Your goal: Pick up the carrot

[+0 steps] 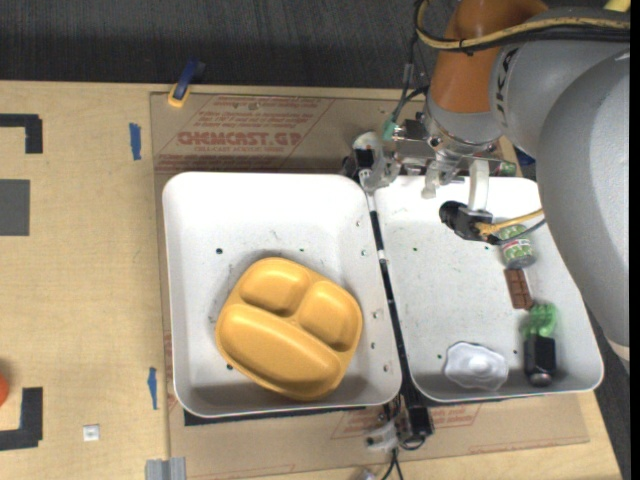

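Camera view: arm (560,118) reaches in from right, wrist bent down over right bin's (430,298) far edge. Gripper (455,193) state, can't tell honestly.

Arm (560,98) enters from 3 o'clock, orange-banded wrist at 1 o'clock, gripper (455,190) pointing down toward 6 o'clock.

You can make out faded red block lettering on the cardboard sheet (245,128) lying under the two bins at the far side of the desk; it looks like a brand name beginning "CHEM", but the remaining letters are too blurred to read with confidence.
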`<control>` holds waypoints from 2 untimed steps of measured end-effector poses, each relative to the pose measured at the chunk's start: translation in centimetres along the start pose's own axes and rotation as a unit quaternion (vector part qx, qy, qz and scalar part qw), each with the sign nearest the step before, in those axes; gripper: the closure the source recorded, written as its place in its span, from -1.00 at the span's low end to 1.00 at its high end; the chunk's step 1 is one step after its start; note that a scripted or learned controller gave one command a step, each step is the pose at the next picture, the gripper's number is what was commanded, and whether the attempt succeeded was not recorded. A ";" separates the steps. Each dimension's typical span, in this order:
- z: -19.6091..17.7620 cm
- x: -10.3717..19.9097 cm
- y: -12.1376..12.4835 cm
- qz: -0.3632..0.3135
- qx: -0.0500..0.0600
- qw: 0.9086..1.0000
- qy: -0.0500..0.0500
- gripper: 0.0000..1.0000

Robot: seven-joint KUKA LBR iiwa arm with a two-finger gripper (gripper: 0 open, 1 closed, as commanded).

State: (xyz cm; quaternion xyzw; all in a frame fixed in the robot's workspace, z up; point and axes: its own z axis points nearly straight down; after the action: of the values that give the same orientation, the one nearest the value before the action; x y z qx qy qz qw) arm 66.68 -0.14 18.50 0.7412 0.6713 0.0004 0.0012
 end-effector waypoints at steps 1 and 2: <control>0.0 -6.7 -2.7 -0.105 0.002 0.995 0.001 -1.00; 0.0 2.8 -3.9 -0.078 0.002 0.997 0.001 -1.00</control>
State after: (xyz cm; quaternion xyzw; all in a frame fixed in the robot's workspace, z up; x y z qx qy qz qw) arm 63.06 3.00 18.49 0.6863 0.7273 0.0002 -0.0010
